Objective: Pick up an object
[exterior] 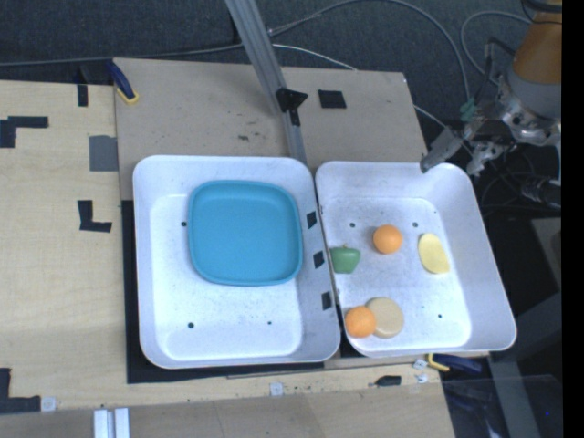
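left bin [155, 245], farthest left of gripper [453, 153], holds blue plate [245, 232] | right bin [456, 185], below gripper, holds yellow lemon [433, 253], beige disc [386, 318], green piece [345, 260], two oranges [387, 239] | gripper state cannot be told

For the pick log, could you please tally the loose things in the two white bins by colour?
Orange: 2, one ball mid-bin and another near the front, both in the right bin
Yellow: 1, right bin
Green: 1, right bin
Beige: 1, touching the front orange ball
Blue: 1, the plate in the left bin
Total: 6
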